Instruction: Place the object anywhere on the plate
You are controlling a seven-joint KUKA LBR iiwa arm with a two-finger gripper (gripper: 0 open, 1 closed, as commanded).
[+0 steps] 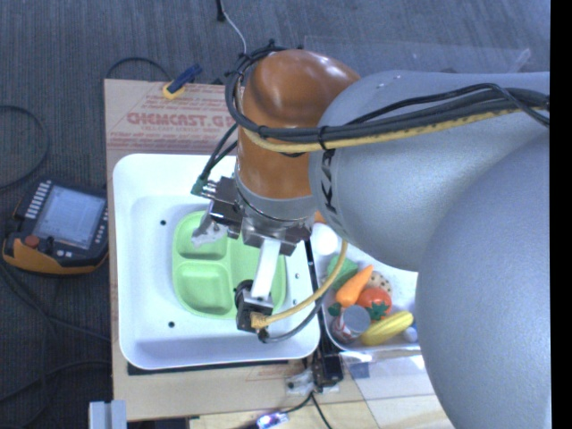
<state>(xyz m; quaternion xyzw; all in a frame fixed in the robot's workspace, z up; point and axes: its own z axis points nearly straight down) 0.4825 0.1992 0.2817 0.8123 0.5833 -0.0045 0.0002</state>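
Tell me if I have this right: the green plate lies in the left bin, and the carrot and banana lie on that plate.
Not quite. The green plate does lie in the left bin, but the carrot and banana lie in the right bin, not on the plate. The camera view shows this.

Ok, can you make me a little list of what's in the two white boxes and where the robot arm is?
left bin: holds a green plate with compartments
arm: reaches over the green plate and hides part of it
right bin: toy food, partly hidden by the arm
toys seen: orange carrot, yellow piece, red piece
on the floor at left: handheld controller with a screen
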